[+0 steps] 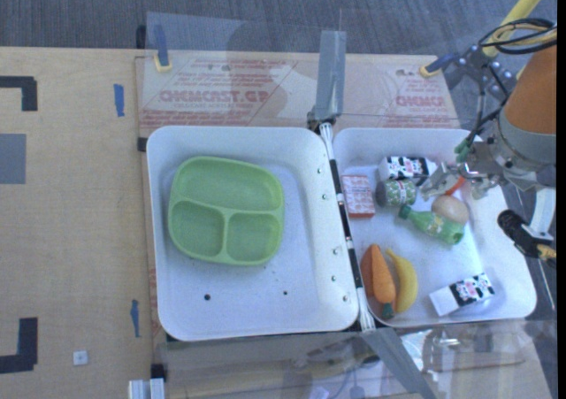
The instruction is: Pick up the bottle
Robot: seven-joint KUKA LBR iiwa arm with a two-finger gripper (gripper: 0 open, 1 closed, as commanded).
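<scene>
Bottle, green and lying on its side, sits in the middle of the right bin, with its cap end toward the left bin and its body running away to the lower right. Nearest the camera in that bin lie a carrot and a banana side by side against the front wall, and a small black-and-white carton off to their right. Just behind the bottle, touching or nearly so, rests an onion; farther back are a dark can, a second black-and-white carton and a red packet by the dividing wall. The gripper hangs over the back right of the bin, near the onion, so the bottle lies just down and to the left of it. I judge that it needs a short move toward the camera and leftward, with the fingers set across the bottle's long axis, not along it. Whether the fingers are spread or closed I cannot tell; nothing shows between them. The onion so close behind could be caught instead. A green tray lies in the left bin.
</scene>
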